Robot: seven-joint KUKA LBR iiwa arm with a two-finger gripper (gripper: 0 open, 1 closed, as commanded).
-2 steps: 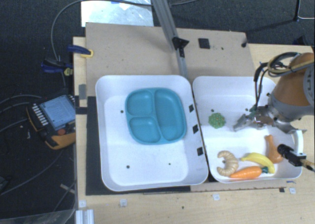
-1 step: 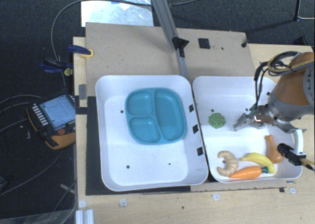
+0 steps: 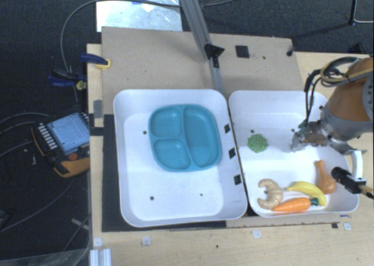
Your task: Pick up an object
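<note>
The right bin [image 3: 274,104] holds a green broccoli piece [image 3: 257,142] near its left middle. Along its near edge lie a tan croissant [image 3: 269,192], an orange carrot [image 3: 291,205], a yellow banana [image 3: 308,189] and a brown drumstick [image 3: 324,178]. My gripper [image 3: 304,139] hangs low over the right part of this bin, about a hand's width right of the broccoli and above the drumstick. Nothing shows between its fingers.
The left bin [image 3: 131,200] holds a blue three-compartment plate [image 3: 184,136]. A grey pole [image 3: 196,16] slants over the cardboard behind the bins. Clamps and a small device [image 3: 63,136] lie off the bench to the left. The orange-banded wrist [image 3: 350,104] stands at the right bin's far right.
</note>
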